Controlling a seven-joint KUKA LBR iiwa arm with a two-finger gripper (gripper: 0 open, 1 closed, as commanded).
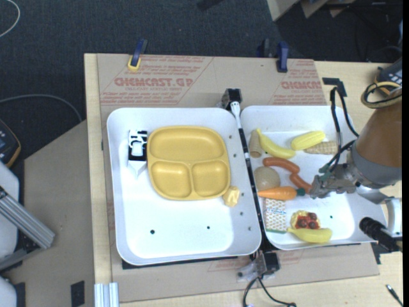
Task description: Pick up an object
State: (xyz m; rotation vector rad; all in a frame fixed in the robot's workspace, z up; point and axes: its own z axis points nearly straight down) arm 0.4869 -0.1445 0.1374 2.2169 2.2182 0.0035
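I cannot tell how my gripper (321, 188) is set; it hangs low in the right bin (345, 119), just beside the smooth sausage (289, 169) and tapered orange carrot (277, 194). Beyond lie a curved banana (273, 146) and bumpy corn (307, 139). A glossy yellow divided plate (188, 160) fills the left bin (179, 232).

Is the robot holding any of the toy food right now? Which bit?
Can't tell. The end effector is low in the right bin, beside the sausage and carrot, but nothing shows clearly between its fingers.
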